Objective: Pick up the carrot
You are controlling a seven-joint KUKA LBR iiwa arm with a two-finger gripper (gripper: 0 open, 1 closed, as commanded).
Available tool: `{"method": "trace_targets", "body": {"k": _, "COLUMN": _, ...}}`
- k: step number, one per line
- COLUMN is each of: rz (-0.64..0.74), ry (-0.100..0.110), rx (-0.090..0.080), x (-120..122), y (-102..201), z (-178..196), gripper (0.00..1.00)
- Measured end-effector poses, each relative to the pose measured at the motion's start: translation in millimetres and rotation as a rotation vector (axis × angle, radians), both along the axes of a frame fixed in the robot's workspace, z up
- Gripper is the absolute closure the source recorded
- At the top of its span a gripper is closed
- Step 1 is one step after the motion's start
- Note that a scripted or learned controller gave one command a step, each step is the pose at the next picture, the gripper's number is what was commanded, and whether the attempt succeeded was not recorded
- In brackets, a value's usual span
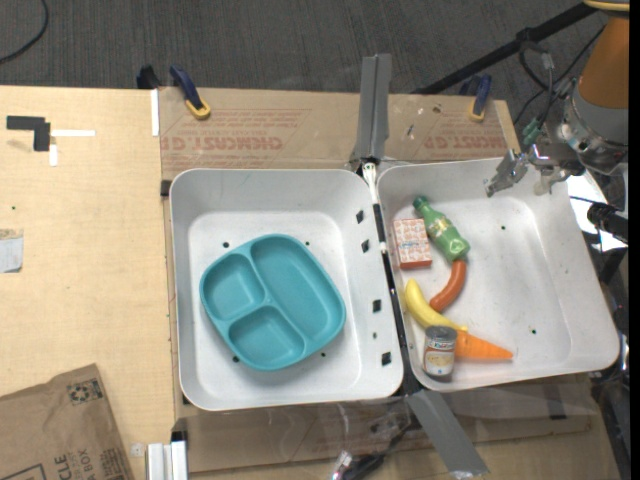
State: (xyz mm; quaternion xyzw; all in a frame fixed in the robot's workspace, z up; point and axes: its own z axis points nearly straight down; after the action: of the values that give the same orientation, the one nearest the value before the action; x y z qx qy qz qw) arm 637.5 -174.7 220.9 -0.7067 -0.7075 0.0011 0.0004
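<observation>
The carrot (486, 348) is small and orange, lying flat near the front edge of the right bin (560, 268) with its tip pointing right. Its blunt end rests next to a small can (439, 353). My gripper (522, 182) hangs over the far edge of the right bin, well behind the carrot. It is open, its fingers spread with nothing between them.
A yellow banana (426, 306), a red sausage (450, 284), a green bottle (442, 230) and a small pink box (412, 244) lie in the left half of the right bin. A teal divided plate (272, 301) sits in the left bin (200, 218).
</observation>
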Motion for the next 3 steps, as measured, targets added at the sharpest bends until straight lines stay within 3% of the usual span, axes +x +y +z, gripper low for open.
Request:
{"method": "trace_targets", "body": {"k": 1, "rz": -0.072, "ry": 0.001, "rx": 0.001, "x": -75.5, "y": 19.9, "z": -62.9, "gripper": 0.0}}
{"method": "trace_targets", "body": {"k": 2, "rz": 0.107, "ry": -0.028, "rx": -0.007, "x": -152.4, "y": 71.3, "z": -119.9, "gripper": 0.0}}
{"method": "trace_targets", "body": {"k": 3, "rz": 0.103, "ry": -0.029, "rx": -0.007, "x": -151.5, "y": 70.8, "z": -110.7, "gripper": 1.0}}
